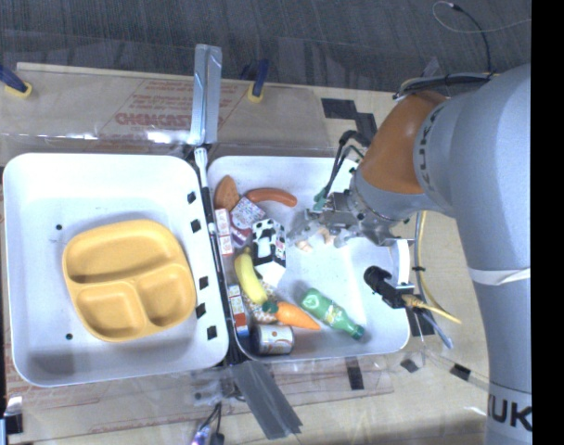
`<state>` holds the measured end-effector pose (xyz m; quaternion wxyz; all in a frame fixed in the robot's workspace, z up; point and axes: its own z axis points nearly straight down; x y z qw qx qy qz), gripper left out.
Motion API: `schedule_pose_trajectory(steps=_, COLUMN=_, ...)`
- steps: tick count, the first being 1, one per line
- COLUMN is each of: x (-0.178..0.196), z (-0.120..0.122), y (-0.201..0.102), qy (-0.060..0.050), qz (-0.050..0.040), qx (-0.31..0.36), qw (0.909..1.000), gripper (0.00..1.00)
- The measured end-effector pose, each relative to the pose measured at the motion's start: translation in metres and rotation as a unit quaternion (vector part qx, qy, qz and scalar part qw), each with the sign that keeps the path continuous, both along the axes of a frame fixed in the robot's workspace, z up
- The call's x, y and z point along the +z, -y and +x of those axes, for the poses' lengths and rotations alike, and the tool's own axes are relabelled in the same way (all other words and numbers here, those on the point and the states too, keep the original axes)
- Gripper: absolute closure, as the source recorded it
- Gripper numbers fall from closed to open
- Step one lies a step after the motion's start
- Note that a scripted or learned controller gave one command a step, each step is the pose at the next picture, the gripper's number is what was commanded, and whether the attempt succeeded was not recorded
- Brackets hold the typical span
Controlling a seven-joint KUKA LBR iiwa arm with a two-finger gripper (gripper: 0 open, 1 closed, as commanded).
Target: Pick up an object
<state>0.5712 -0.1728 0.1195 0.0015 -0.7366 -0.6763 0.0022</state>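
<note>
My gripper (316, 238) hangs low over the middle of the right bin (384, 334), reaching in from the right. Its fingers are open, with nothing between them. Just left of it lies a black-and-white dice-patterned box (269, 245). Along the bin's left side are a banana (249, 280), a carrot (297, 317), a green bottle (331, 311) and a metal can (275, 339). A reddish sausage (271, 196) and a brown rounded thing (226, 192) lie at the bin's far left corner.
The left bin (22, 211) holds a yellow divided tray (129, 276). Red-and-white packets (223, 233) line the right bin's left wall. The grey arm (486, 174) covers the right bin's right side.
</note>
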Motion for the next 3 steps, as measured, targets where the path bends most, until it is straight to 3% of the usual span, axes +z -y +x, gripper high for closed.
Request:
schedule_pose_trajectory(steps=1, x=-0.025, z=0.025, y=0.021, qy=0.004, qz=0.0000, qx=0.052, qw=0.9986, gripper=0.00)
schedule_pose_trajectory(steps=2, x=-0.018, z=0.025, y=0.020, qy=0.002, qz=0.0007, qx=0.054, qw=0.9985, gripper=1.00)
schedule_pose_trajectory(steps=3, x=0.049, z=-0.033, y=-0.045, qy=0.001, qz=0.0018, qx=0.131, qw=0.9914, gripper=1.00)
